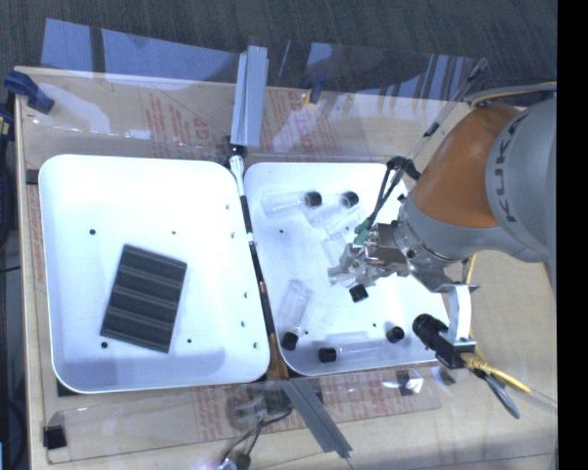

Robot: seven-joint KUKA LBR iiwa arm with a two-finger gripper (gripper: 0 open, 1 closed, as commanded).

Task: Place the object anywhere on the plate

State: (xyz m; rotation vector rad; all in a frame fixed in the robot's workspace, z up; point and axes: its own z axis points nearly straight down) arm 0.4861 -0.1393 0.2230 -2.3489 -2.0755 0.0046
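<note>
Clear tubes [292, 304], "KUKA"-lettered arm [505, 179]

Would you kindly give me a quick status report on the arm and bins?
Gripper low over right white bin, among clear plastic tubes with black caps. Dark ridged rectangular plate in left white bin, bare.

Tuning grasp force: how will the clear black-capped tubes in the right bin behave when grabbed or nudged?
The clear tubes lie on their sides and look cylindrical, so probably apt to roll if nudged. They look smooth and see-through, so likely slippery and light. The dark ribbed plate in the left bin looks flat.
</note>
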